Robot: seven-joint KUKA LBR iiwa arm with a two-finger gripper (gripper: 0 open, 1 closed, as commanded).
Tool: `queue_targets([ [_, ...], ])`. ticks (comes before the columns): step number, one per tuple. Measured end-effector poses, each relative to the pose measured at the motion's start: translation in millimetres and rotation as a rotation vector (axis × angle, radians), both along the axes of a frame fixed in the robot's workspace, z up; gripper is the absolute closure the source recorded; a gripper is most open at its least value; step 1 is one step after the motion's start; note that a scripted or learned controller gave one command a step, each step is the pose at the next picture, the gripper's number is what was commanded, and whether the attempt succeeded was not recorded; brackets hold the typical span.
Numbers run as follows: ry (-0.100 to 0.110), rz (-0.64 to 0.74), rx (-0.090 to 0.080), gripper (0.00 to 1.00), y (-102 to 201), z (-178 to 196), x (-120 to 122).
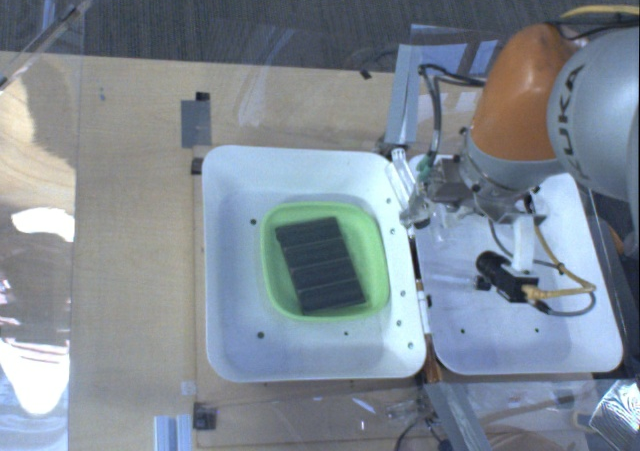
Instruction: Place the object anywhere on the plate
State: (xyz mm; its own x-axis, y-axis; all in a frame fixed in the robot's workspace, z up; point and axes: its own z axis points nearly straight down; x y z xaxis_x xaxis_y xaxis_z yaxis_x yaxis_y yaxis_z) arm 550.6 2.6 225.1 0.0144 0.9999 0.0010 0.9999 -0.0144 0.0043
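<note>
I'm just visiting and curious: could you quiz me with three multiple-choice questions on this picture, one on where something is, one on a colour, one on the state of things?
1. Where is the dark ridged object?
A. on the bare floor of the right bin
B. on the plate in the left bin
C. on the wooden bench outside the bins

2. What colour is the plate?
A. green
B. red
C. blue

3. What is the state of the task?
A. the object hangs in the air above the bins
B. the object lies flat on the plate
C. the object leans against a bin wall

Answers: 1 B, the plate sits inside the left bin with the object on it. 2 A, its rim is light green. 3 B, it rests flat within the rim, while the gripper is off to the right by the bins' shared edge.
</note>
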Motion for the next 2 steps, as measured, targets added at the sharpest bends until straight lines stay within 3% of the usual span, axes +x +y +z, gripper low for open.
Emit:
queue_targets([
  [1,0.000,0.221,0.000,1.00,56.8,-40.5,-28.6],
  [2,-0.001,0.220,0.000,0.00,56.4,-40.3,-28.4],
])
